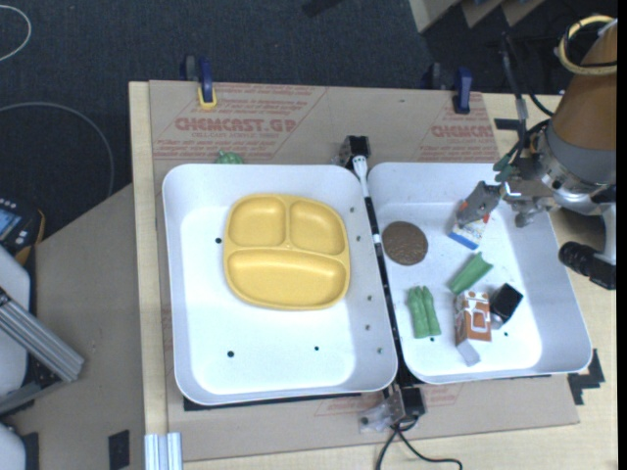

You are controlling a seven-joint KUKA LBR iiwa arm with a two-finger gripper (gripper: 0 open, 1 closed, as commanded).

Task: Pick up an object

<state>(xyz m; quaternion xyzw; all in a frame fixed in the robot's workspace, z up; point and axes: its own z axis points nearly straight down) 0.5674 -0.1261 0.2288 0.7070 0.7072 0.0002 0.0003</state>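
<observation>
The grey two-finger gripper [482, 207] is hanging over a small blue and white packet [466, 231], ready to grab; I cannot tell its grip.

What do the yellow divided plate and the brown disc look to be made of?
Yellow divided plate: probably moulded plastic, smooth with a soft sheen and rounded compartment ridges. Brown disc: matte, faintly mottled surface; could be cork, wood or a toy cookie, the view leaves it open.

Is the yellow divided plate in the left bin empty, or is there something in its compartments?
Empty. The yellow plate lies flat in the left bin, and all three compartments show only bare yellow surface.
</observation>
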